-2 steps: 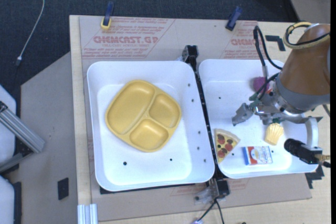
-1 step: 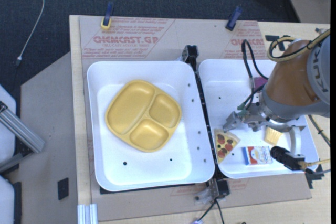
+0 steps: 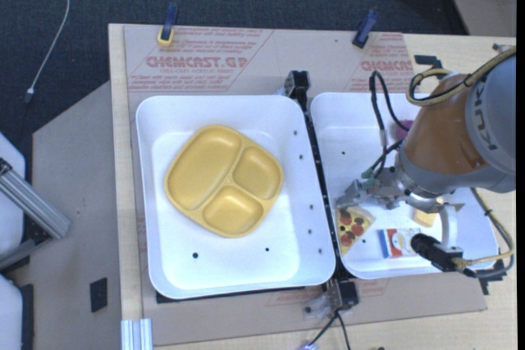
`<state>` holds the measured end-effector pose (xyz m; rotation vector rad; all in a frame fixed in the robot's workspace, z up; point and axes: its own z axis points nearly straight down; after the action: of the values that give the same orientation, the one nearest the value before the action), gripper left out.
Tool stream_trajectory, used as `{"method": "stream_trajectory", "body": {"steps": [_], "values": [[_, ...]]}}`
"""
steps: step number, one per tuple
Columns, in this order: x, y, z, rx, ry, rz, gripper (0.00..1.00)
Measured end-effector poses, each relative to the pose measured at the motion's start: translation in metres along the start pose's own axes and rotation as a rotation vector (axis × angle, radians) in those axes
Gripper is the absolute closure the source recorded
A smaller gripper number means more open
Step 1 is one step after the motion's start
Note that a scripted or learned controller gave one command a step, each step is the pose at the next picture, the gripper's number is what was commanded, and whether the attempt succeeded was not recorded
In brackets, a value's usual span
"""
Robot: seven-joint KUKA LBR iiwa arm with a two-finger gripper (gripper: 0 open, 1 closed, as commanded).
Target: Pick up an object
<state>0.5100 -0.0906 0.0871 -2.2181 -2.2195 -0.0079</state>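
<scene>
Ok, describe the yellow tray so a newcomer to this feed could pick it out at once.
Start with the two white bins and take the left bin, the one away from the arm. The yellow tray lies near its middle, turned at a slant. It is a rounded plate moulded into three compartments, far larger than the small printed items in the right bin.

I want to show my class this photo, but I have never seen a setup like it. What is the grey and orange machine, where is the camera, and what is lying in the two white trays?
The machine is a robot arm, reaching in from the right. One fixed camera looks down on the bench at a slant. Two shallow white bins sit side by side. The left bin holds a yellow plate with three compartments. The arm is over the right bin, its claw low beside a pizza-slice toy. A small red, white and blue packet and a pale yellow piece lie nearby. Whether the claw grips anything cannot be told from here.
</scene>
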Motion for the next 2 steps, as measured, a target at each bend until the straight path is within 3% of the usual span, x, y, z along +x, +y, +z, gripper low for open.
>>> {"method": "stream_trajectory", "body": {"steps": [1,2], "values": [[0.000,0.002,-0.013,-0.011,-0.003,-0.001,1.00],[-0.001,0.005,-0.055,-0.002,-0.008,0.000,1.00]]}}
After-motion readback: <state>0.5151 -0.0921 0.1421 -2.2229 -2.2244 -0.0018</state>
